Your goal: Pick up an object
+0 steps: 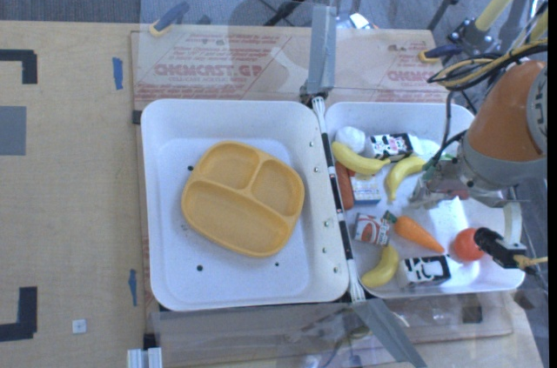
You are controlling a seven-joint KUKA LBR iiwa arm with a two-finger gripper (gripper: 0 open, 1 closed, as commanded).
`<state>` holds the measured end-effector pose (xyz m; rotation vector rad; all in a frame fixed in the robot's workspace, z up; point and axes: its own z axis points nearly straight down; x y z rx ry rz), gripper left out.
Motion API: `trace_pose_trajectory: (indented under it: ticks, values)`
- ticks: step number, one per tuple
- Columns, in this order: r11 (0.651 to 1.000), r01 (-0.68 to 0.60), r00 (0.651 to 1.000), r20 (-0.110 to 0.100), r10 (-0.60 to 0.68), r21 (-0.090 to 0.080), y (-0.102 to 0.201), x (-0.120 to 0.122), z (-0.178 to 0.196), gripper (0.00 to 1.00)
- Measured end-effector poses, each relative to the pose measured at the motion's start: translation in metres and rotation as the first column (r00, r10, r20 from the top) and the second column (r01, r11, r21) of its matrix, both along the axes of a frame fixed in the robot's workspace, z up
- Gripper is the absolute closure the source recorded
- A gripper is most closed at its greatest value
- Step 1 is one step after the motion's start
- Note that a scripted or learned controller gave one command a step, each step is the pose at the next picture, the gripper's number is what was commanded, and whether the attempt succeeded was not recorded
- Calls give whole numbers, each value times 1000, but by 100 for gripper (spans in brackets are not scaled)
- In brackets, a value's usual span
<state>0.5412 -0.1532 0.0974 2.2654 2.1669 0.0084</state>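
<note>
The right bin [409, 112] holds several small toy foods. A yellow banana [357, 159] lies at its upper left and a second banana [400, 174] curves beside it. An orange carrot [419, 235] lies in the middle, with a red tomato [466, 244] to its right. A third banana [381, 269] rests near the front wall. My gripper [432, 187] hangs low over the bin's middle, just right of the second banana and above the carrot. The wrist with the orange band [515, 124] hides how it stands.
The left bin [165, 270] bears an orange divided plate [243, 197]. Also in the right bin are a white ball [351, 137], a black-and-white carton [390, 145], a red can [372, 229], a red sausage [345, 186] and another carton [426, 269]. Cables [474, 66] hang behind the arm.
</note>
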Motion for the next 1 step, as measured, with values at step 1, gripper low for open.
trace_pose_trajectory:
  ticks: [1]
  values:
    - [1000,0,1000,0,0,0,0,0,0,0]
